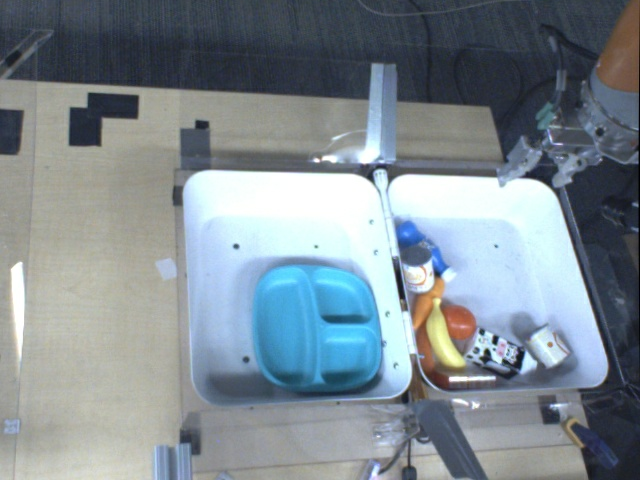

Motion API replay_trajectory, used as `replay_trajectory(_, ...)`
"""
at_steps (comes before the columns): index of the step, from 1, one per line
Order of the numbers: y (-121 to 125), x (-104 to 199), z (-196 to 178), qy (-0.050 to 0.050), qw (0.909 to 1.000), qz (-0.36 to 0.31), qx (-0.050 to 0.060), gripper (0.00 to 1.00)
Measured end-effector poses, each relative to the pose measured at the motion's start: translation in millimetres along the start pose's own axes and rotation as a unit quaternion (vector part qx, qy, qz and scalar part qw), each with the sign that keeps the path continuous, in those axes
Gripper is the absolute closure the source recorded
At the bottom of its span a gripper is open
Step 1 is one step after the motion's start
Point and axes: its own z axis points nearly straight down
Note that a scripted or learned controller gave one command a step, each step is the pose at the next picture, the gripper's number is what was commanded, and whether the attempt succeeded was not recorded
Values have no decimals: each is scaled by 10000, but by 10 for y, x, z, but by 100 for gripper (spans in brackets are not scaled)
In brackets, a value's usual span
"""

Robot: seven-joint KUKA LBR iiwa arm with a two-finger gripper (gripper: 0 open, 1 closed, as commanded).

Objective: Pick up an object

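My gripper [545,164] hangs over the far right corner of the right bin [520,230], its fingers spread open with nothing between them. Well below it, along the bin's left wall and front, lie a blue-capped bottle [415,252], a yellow banana [441,339], a red-orange round thing [460,320], a black-and-white patterned box [496,351] and a small white cup [548,345] on its side. None of these touches the gripper.
The left bin [230,238] holds a light blue divided plate [318,326] near its front. A metal post [383,108] rises behind the wall between the bins. Cables lie on the dark floor at the back.
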Motion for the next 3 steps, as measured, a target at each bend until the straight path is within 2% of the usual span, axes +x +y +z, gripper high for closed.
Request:
replay_trajectory(1,-616,514,1048,3,9954,-956,2,0)
replay_trajectory(2,-560,617,1883,-20,9962,-864,-62,0)
replay_trajectory(3,-539,646,1763,1,9961,-882,-83,100)
